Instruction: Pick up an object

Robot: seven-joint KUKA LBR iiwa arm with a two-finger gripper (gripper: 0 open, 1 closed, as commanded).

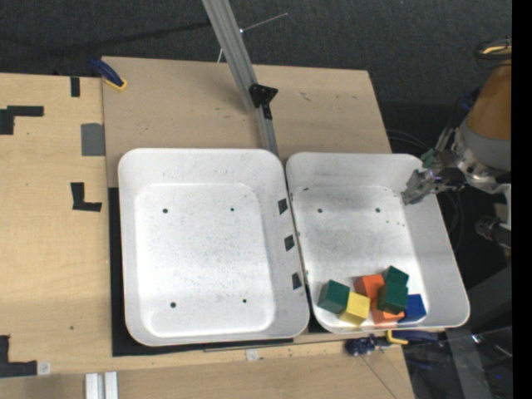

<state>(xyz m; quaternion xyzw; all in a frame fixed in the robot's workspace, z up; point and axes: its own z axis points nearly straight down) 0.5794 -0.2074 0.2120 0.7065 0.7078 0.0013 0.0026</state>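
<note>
**Arm parked at the rim, blocks all bunched in one corner**

Plywood bench (208,106) on top of a dark floor, with a slanted metal strut (237,44) running down from 12 o'clock toward the gap between the bins, and a few strips of black tape out at 9 o'clock. Two shallow white bins sit side by side on a black mat. We see bare speckled plastic across the left bin (204,239).

The right bin (366,214) has everything we care about: a little heap of blocks (374,298) jammed into its 6 o'clock corner. We count a green cube at the heap's 9 o'clock side, a yellow one just below it, orange pieces in the middle, a darker green block on top at about 1 o'clock, and a blue one at 4 o'clock against the bin wall. They're touching each other, so no clean loner to grab.

The gripper (420,185) sits over the right bin's 2 o'clock edge, well apart from the heap. We can't tell whether the fingers are open or closed, too small and blurry. Nothing visible between them.

So we'd call this the approach stage, nothing picked yet. Next move needs a swing toward 6 o'clock, then a drop onto one block. The top dark green one or the outer green cube look like the easiest bets. The blue one hugging the wall seems risky.
</note>
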